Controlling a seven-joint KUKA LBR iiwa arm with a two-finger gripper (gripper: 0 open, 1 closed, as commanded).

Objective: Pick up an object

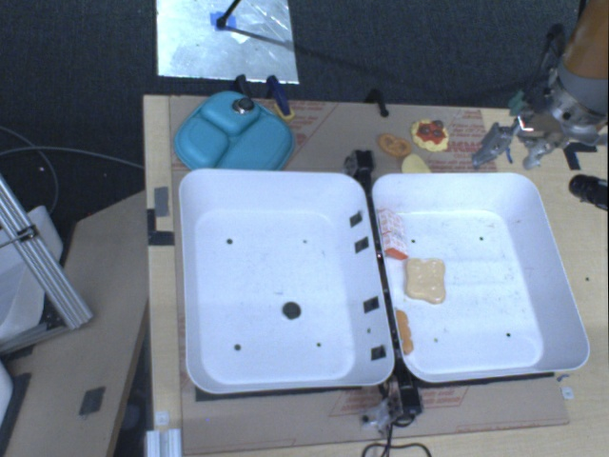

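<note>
- Nearest me, the right bin (533, 284) holds a pale toast-shaped toy (425, 280); I judge it light, stiff, graspable across its edges.
- My hand (519, 146) hangs released at one o'clock.

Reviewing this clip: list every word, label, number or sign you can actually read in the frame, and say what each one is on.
No text is readable.
Red printing on the cardboard sheet under the bins: too blurred to read.
Red-and-white packet at the right bin's left wall: markings too small to read.
Black tabs along the left bin's right wall: no lettering visible.
</note>
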